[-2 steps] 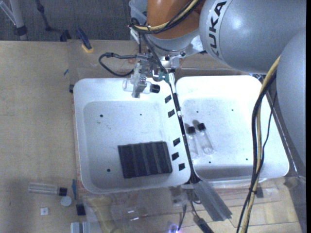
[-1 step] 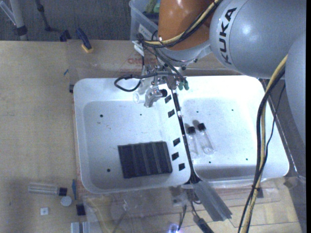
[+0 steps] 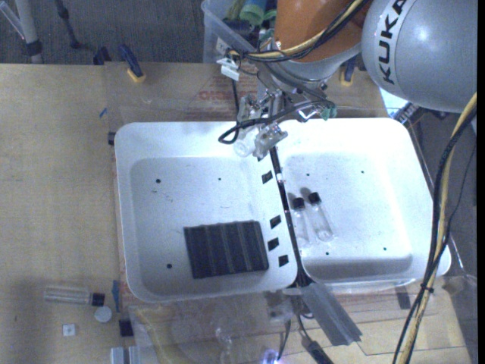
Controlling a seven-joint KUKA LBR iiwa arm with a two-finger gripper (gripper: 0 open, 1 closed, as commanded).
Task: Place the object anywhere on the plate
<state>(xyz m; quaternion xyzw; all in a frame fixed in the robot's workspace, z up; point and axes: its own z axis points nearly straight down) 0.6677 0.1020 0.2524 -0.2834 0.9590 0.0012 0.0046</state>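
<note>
- Camera view: claw [image 3: 261, 139] is hovering over the bins' divider, its state impossible to tell
- dark ridged plate [image 3: 226, 249] is lying left of the divider
- two clear vials [image 3: 314, 214] are lying right of it

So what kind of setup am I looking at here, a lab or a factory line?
Most likely a robotics lab bench: a KUKA arm reaches over two white bins on a wooden table, with a clutter-filled tote behind and loose cables around.
</note>
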